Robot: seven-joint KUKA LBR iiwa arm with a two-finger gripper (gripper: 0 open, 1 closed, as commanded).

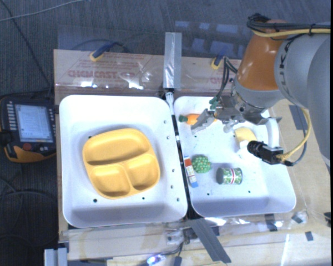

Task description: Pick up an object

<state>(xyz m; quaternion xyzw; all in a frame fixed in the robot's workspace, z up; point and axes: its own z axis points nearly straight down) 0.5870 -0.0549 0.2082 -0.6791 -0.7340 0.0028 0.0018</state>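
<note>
Dark carpet surrounds our bench; we hang the gripper (211, 118) over the right bin's (277, 195) far edge beside a carrot (192, 117), jaw state indiscernible.

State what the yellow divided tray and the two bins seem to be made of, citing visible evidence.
Yellow tray: probably moulded plastic, with a smooth, slightly glossy surface and rounded compartment ridges. Left bin and right bin: likely thin formed plastic, white with soft rounded rims and faint sheen.
</note>
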